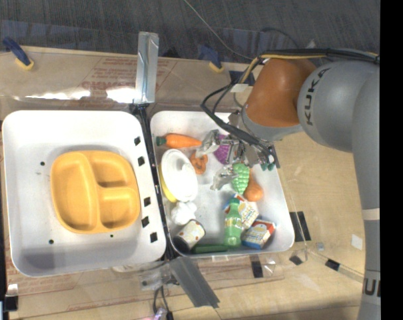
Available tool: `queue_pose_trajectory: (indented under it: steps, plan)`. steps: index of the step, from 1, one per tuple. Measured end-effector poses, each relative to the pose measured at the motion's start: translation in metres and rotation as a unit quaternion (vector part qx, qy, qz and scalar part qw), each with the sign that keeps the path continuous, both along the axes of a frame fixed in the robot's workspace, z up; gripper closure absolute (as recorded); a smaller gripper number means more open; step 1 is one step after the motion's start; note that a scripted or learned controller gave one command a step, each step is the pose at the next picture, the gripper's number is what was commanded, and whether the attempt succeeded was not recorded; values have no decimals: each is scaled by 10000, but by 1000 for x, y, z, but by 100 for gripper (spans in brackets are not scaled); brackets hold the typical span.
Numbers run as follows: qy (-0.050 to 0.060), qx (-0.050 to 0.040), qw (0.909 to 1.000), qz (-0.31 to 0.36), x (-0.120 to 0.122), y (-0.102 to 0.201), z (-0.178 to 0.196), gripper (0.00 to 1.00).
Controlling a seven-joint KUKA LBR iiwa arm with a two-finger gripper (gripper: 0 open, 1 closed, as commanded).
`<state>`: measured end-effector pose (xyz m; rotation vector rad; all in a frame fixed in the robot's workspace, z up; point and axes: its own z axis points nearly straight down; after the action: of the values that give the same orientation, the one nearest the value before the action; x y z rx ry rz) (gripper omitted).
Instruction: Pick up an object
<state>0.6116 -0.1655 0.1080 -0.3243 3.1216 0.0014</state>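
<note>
Reaching into the right bin (pixel 281 199), the fingers (pixel 229 169) sit low among the toys; whether they are spread or pinching I cannot tell. A green toy (pixel 241 177) lies just beside them, nothing visibly lifted, so the pick looks unfinished.

Two white bins (pixel 14 199) sit on a tan bench (pixel 321 179); the left one holds a yellow divided tray (pixel 94 192). The right bin contains an orange carrot (pixel 182 141), a white bowl (pixel 180 173), a purple item (pixel 224 152) and a green bottle (pixel 233 224). The arm (pixel 334 105) is grey with an orange band (pixel 276 92).
</note>
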Motion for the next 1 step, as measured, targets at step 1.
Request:
queue_pose_trajectory:
  steps: [1]
  plan:
    - [3,-8,9988,493,-36,-45,-14,0]
